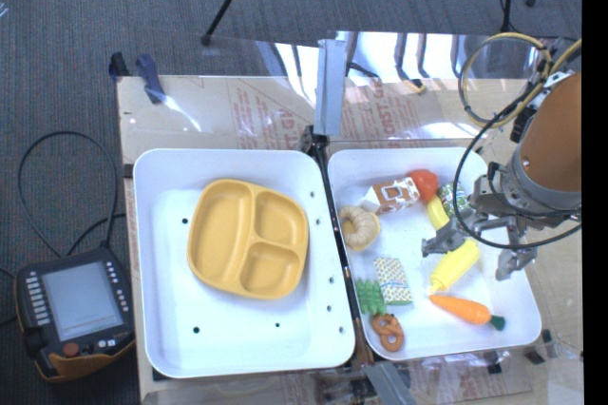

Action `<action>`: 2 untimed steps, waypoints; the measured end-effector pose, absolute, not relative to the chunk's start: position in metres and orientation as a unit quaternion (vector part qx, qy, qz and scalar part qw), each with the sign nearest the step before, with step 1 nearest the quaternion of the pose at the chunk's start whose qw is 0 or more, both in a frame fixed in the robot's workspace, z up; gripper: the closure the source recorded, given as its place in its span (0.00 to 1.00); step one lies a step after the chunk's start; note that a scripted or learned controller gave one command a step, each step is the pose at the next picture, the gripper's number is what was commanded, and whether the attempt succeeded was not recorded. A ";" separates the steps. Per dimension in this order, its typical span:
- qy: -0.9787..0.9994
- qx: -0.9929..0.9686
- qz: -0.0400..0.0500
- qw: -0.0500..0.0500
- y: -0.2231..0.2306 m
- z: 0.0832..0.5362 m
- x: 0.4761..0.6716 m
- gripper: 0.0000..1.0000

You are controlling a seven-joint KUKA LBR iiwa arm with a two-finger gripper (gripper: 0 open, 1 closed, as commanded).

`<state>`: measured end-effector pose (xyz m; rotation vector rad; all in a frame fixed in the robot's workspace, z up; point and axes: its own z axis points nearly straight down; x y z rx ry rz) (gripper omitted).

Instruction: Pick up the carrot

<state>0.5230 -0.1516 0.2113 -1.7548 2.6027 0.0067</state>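
Hovering over right bin (528, 291): tool (477, 253) fingers spread wide, nothing between them, above the yellow mustard bottle (453, 266). Carrot (464, 309) lies flat near the bin's front right corner, just below the bottle, untouched. Yellow divided plate (249, 238) in left bin (161, 298).

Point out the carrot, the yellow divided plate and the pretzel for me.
carrot (463, 309): camera view, middle of its orange body.
yellow divided plate (220, 224): camera view, floor of its large left compartment.
pretzel (388, 330): camera view, its brown loops.
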 end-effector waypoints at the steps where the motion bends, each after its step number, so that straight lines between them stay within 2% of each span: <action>1: 0.785 -0.620 0.005 -0.001 -0.182 0.095 0.477 0.00; 2: 0.868 -0.497 0.002 0.001 -0.170 0.087 0.530 0.00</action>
